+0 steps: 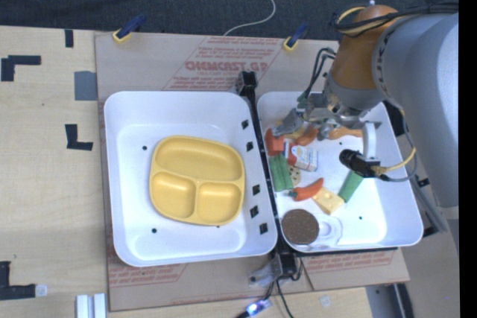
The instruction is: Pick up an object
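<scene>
Two shallow white bins sit side by side on a wooden surface (45,182). The left bin (127,115) holds a yellow divided plate (197,180). The right bin (395,223) holds a jumble of small items: a green stick (280,172), a red pepper (307,190), a yellow wedge (326,201), a brown disc (299,225), and a green marker (352,183). The robot's hand (317,121) hangs low over the jumble at the bin's far end; I cannot tell whether it is open or closed.
</scene>
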Robot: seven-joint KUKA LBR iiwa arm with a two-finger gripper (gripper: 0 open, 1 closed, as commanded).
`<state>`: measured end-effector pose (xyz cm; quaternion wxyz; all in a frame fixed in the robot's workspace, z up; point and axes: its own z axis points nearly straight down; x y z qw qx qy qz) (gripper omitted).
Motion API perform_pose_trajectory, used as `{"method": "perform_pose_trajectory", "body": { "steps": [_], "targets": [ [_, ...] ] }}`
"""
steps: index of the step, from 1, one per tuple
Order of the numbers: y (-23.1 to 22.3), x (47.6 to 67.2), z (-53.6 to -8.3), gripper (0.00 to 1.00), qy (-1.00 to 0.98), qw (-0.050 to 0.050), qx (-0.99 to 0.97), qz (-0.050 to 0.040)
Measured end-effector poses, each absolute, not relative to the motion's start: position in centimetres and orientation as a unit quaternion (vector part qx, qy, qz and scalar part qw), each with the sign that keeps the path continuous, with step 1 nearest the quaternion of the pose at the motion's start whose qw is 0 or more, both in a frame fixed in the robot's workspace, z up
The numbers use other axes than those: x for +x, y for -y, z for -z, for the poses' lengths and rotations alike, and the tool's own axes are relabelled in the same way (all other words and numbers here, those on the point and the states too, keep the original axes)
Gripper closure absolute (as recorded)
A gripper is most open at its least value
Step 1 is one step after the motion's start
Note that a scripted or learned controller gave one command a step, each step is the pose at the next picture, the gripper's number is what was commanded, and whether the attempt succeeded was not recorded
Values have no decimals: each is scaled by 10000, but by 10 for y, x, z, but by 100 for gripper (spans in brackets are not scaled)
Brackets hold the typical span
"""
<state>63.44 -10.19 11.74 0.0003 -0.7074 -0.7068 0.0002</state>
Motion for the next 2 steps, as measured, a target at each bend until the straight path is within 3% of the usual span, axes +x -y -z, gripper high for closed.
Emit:
{"method": "perform_pose_trajectory", "body": {
  "steps": [1, 2],
  "targets": [
    [101, 640, -115, 0, 7076, -61, -7065, 53],
    [99, 639, -125, 100, 7083, -24, -7059, 52]
  ]
}}
